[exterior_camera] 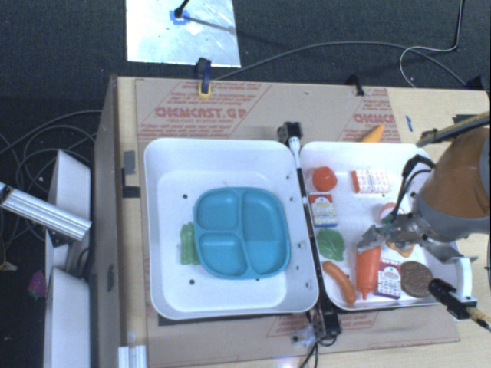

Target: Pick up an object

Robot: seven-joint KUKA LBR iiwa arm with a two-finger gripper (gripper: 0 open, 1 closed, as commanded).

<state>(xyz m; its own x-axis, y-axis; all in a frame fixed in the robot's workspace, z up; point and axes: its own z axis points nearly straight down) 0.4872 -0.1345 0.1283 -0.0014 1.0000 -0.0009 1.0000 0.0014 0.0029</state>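
Claw (377,236) low in the right bin (349,153), fingers apart, poised just above the top of the toy carrot (367,271); nothing gripped. Carrot wedged between sausage (340,280) and small red-and-white box (390,279), green leaf piece (331,244) near. Risk: fingers landing on neighbours, nudging the carrot aside, closing on air.

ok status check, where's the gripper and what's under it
Gripper low in the right bin, over the carrot. Nothing seen between fingers. Crowded: sausage, green piece, brown disc close by.
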